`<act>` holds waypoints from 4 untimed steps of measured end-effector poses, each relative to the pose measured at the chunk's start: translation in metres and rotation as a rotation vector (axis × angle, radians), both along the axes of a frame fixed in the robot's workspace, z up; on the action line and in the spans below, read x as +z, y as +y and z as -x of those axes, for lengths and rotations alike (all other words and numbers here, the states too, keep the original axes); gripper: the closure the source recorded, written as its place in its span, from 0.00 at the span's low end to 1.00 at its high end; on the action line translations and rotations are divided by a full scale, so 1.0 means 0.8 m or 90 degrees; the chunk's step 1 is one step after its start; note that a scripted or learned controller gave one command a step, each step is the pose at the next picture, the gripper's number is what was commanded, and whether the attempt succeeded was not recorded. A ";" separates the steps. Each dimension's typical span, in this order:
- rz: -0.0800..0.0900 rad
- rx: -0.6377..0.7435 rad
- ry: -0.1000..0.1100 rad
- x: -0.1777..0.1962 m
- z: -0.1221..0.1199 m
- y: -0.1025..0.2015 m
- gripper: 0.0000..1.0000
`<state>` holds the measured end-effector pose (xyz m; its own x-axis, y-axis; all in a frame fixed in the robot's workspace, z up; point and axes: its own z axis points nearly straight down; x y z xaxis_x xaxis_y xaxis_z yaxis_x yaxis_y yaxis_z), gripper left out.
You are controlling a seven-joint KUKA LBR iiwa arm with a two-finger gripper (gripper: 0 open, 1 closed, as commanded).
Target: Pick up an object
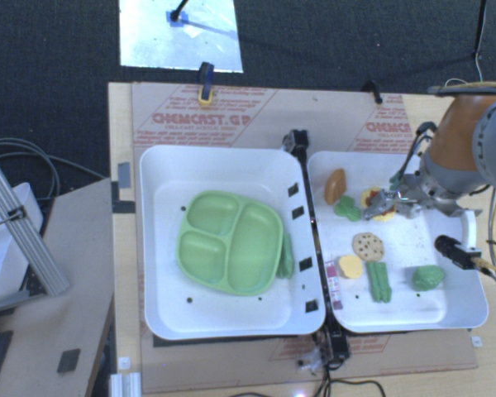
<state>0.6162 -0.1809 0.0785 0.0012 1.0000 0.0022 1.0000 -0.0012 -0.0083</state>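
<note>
the step in hand looks like the reach-and-descend onto a chosen item, with nothing lifted yet. the arm [471,143], the largest thing at work, comes in from the right edge over the right bin [459,308], its orange-banded wrist bent so the tool points left and down toward the bin's upper middle. the gripper [386,203] sits low there, right at a small yellow and red piece [374,198]; whether it is spread or closed cannot be told, since the tips blur into that piece.

the left bin [169,304] holds a green divided tray [230,241], well apart from the action. in the right bin lie, by size, a green bean-like strip [379,280], a green leafy lump [428,277], a brown oval piece [336,185], a speckled cookie [367,246], a small green piece [347,210] just beside the gripper, and a yellow disc [350,267].

the likely target is the yellow and red piece. the next move calls for a firm close around it alone, keeping clear of the green piece close by, then a straight rise; a crowded grasp could nudge the neighbour or slip off.
</note>
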 end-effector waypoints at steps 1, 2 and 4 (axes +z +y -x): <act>0.002 0.002 -0.009 0.025 -0.007 -0.001 1.00; 0.002 0.002 -0.008 0.024 -0.007 0.000 0.00; 0.004 0.004 -0.013 0.200 -0.068 -0.032 0.00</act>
<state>0.6706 -0.2067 0.2387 -0.0045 1.0000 -0.0037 0.9999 0.0045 0.0122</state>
